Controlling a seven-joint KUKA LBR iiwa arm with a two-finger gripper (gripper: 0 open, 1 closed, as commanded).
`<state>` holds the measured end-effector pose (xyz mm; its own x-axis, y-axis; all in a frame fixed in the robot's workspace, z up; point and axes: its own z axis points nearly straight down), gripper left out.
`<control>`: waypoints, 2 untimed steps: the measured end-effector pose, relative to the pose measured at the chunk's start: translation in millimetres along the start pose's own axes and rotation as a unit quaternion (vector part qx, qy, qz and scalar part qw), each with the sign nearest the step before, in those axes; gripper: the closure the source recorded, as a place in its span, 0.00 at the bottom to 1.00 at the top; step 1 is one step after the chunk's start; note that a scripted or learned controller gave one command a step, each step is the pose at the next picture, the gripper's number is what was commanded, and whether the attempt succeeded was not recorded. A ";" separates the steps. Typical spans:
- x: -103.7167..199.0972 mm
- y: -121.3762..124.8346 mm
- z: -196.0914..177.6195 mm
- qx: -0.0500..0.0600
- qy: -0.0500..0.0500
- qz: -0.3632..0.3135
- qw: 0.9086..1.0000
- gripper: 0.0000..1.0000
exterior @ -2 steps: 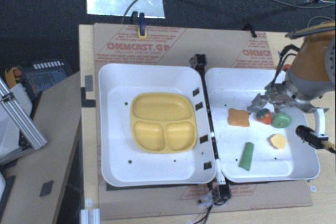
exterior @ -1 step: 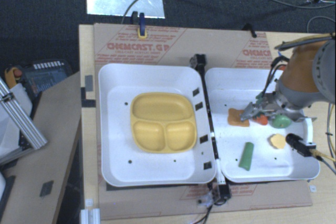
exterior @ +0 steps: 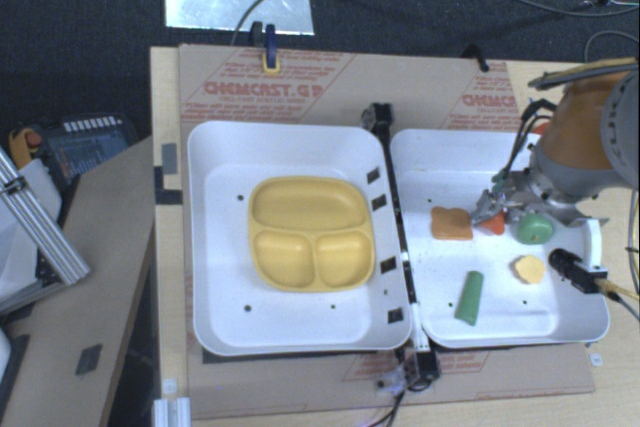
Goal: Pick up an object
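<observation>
Far left of the gripper (exterior: pixel 492 211), in the other bin (exterior: pixel 215 315), sits a yellow tray (exterior: pixel 305 232) w/ three sections. Just left of the gripper: orange block (exterior: pixel 452 224). A small red piece (exterior: pixel 494 225) lies right under it; can't tell if it's gripped, or whether the gripper is spread or closed. Below it: green stick (exterior: pixel 469 297), yellow lump (exterior: pixel 528 269). Just right: green ball (exterior: pixel 534 229). Risk: things packed close, so the gripper may nudge block or ball and miss.
</observation>
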<state>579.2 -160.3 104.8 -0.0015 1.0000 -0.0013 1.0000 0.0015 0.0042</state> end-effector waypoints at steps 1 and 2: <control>-6.4 1.4 -45.0 -0.001 0.000 0.001 1.000 1.00; -12.9 -0.2 -90.8 -0.001 0.000 0.001 1.000 1.00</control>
<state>578.7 -173.0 195.6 0.0010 1.0000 -0.0019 1.0000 -0.0010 0.0057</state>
